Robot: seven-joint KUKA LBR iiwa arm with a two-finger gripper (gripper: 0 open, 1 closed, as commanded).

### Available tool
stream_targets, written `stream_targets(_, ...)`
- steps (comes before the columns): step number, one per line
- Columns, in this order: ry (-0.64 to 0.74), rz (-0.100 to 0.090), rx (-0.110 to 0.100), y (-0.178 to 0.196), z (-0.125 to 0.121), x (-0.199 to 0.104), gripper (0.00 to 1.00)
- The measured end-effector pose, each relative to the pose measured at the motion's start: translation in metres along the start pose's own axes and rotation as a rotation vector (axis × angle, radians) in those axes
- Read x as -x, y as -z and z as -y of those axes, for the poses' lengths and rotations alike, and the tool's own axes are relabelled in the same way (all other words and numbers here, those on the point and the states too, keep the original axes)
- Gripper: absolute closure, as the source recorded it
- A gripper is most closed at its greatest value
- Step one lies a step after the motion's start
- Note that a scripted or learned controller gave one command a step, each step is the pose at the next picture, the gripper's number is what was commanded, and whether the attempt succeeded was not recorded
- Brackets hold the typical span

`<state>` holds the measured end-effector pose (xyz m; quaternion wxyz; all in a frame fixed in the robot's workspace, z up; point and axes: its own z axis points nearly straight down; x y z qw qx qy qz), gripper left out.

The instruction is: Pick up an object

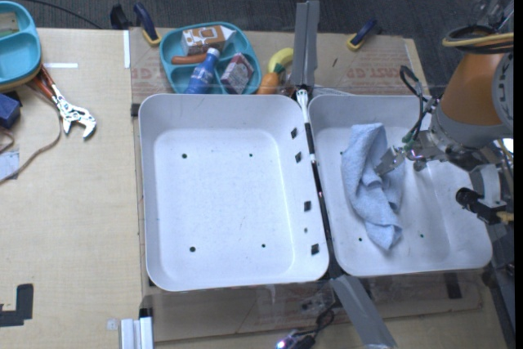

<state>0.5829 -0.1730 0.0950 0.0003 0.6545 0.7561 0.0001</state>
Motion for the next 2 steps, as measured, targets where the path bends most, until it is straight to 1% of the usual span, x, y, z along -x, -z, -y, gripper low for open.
stream_targets(1,0.019,0.001,0.003,-0.001,-0.022,-0.013,0.00)
stream_targets(2,-0.006,0.002,0.003,-0.001,-0.079,-0.029,0.00)
